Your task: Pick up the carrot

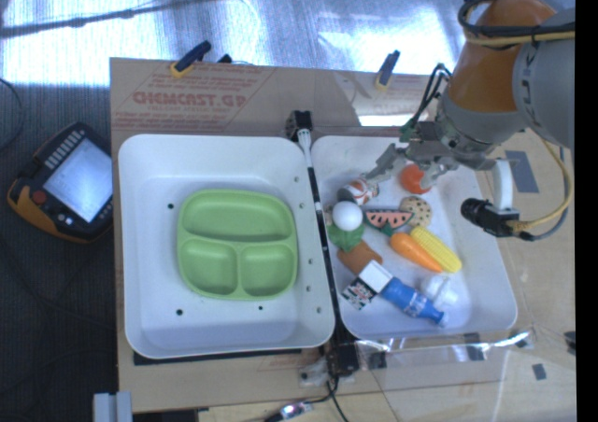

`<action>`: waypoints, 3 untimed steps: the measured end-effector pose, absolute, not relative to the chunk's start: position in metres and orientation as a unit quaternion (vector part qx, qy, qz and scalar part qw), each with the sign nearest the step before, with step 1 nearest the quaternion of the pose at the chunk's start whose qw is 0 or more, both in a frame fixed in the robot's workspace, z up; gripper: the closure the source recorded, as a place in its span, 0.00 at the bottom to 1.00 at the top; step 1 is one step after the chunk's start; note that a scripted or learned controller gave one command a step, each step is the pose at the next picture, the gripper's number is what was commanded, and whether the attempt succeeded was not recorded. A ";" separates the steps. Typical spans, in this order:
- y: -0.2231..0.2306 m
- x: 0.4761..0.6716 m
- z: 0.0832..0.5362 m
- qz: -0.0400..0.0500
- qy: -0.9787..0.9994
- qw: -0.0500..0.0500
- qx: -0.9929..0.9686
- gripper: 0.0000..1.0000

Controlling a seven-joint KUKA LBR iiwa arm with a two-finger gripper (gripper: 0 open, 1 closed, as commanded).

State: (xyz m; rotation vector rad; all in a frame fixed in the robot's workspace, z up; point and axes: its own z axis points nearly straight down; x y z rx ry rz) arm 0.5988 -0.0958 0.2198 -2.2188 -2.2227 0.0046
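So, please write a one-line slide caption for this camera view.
Tool over the right bin, above the carrot beside the corn; green tray in the left bin.

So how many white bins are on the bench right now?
2. The left bin holds the green tray; the right bin holds the carrot and other toys.

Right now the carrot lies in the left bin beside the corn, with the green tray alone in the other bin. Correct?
Not quite. The camera view shows the carrot in the right bin, beside the corn. The green tray sits alone in the left bin.
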 end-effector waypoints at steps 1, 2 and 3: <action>-0.124 0.518 0.158 0.002 -0.789 0.003 -0.614 0.00; -0.160 0.528 0.093 -0.003 -0.776 -0.005 -0.630 0.00; -0.159 0.530 0.103 -0.005 -0.776 -0.007 -0.631 1.00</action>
